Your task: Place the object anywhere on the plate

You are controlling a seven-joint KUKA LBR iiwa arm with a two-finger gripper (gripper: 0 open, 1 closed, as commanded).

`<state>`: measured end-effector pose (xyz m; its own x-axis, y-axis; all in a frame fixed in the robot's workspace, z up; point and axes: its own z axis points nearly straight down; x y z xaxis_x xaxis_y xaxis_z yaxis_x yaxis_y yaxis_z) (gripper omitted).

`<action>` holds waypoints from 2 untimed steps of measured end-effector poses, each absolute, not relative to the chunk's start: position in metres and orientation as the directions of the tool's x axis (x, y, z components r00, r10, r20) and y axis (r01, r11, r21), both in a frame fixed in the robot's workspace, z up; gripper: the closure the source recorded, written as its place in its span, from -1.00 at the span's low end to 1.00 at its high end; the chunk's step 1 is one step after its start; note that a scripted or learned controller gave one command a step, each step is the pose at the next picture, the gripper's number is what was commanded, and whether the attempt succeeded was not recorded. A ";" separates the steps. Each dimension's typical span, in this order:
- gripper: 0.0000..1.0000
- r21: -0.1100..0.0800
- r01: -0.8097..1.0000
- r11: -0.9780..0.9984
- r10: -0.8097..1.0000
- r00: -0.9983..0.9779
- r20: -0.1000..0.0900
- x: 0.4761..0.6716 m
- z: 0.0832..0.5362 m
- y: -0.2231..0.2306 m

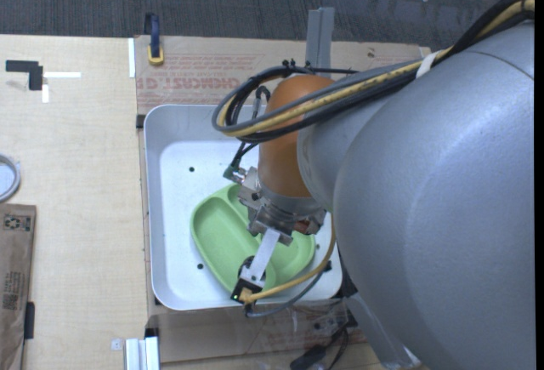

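The gripper (pixel 274 219) hangs low over the green plate (pixel 217 232), just right of the plate's middle. The grey wrist and the orange band (pixel 289 139) above it cover it from this camera, so I cannot tell whether it is open or closed, nor whether anything is in its grasp. No separate object can be made out on the bare part of the plate. The part under the wrist is hidden, so where the object lies cannot be told.

The plate sits in the lower middle of the white bin (pixel 154 190). Its left rim is well clear of the bin's left wall, and its lower edge is near the front wall. Two small dark dots mark the bin floor left of the plate. The bulky grey arm (pixel 442 190) fills the right side and hides whatever is beyond the bin's right edge.

Behind the bin lies a cardboard sheet (pixel 212 75) with red print, and a blue and yellow clamp (pixel 153 38) grips its far left corner. Further left on the pale bench (pixel 76 156) are a black L-shaped piece (pixel 25 71), a tape ring (pixel 7 179) and a brown paper bag (pixel 17 266).
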<state>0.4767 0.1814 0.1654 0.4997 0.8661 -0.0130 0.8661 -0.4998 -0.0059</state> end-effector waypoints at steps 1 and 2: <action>-1.00 -0.006 0.866 -0.500 0.866 0.500 -0.013 0.477 0.165 0.181; -1.00 -0.003 0.808 -0.589 0.808 0.589 -0.008 0.476 0.133 0.198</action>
